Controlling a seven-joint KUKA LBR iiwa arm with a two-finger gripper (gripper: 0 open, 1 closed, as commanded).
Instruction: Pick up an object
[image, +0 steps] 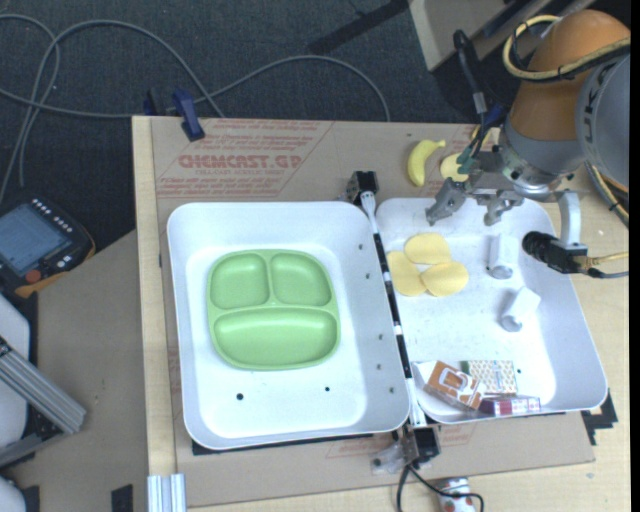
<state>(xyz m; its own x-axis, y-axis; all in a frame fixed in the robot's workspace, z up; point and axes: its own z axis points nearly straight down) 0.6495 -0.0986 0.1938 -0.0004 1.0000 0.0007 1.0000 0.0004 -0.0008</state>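
Two fingers of gripper spread open (nothing held) beside banana, curved, long axis near-vertical.

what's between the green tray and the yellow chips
In the camera view, the raised white rims where the two bins meet lie between the green tray and the yellow chips, plus bare white bin floor on either side.

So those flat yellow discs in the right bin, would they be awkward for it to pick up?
Probably. The yellow discs look thin and lie flat on the right bin, leaving little edge to pinch. They overlap, so nudging one would likely shift the others. They look light and smooth, perhaps apt to slide.
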